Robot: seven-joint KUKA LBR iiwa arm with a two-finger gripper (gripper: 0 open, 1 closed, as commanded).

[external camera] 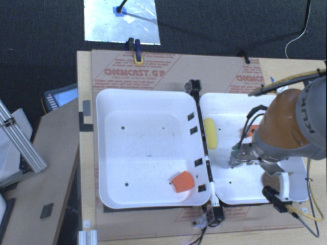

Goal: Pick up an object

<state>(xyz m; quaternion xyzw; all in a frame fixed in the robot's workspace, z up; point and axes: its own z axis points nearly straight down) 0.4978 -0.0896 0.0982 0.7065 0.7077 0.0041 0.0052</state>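
Note:
An orange wedge-shaped block (182, 181) lies in the left bin (110, 111), near its front right corner. A yellow oblong object (210, 132) rests in the right bin (225, 193), close to the divider between the bins. A small orange thing (251, 131) peeks out beside the arm in the right bin, mostly hidden. My gripper (238, 156) hangs low over the middle of the right bin, under the orange wrist band (281, 119), a little to the right of and in front of the yellow object. The arm's bulk covers the fingers.
Black clips (194, 86) line the divider between the two bins. The bins sit on a cardboard sheet (153, 71) on the bench. A shiny metal plate (121, 13) lies beyond the bench, and an aluminium rail (20, 142) stands at the left.

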